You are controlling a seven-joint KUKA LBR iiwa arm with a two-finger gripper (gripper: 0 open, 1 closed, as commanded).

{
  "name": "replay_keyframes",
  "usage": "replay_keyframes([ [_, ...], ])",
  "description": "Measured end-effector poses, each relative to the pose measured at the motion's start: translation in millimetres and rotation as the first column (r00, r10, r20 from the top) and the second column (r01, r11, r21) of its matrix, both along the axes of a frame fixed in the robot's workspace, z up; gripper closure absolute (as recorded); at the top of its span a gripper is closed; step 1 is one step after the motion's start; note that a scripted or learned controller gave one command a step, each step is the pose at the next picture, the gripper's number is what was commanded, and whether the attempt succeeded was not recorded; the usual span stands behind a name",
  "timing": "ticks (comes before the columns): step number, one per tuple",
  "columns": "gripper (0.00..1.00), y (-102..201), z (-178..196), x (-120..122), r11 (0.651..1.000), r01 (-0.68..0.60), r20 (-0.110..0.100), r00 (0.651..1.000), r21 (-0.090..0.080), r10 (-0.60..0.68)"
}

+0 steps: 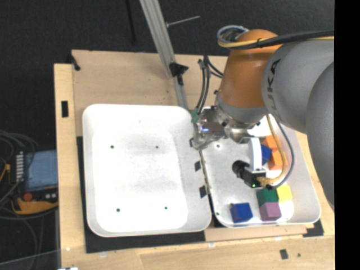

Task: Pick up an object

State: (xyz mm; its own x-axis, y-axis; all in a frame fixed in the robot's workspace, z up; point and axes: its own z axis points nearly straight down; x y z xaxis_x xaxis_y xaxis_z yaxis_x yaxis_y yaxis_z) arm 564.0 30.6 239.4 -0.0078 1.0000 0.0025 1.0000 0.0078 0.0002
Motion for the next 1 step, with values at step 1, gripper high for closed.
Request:
replay_keyframes([
  [1, 1.00, 47.4, -9.3, -20.2, 1.000, 0.001, -0.001, 1.000, -0.002, -0.001],
])
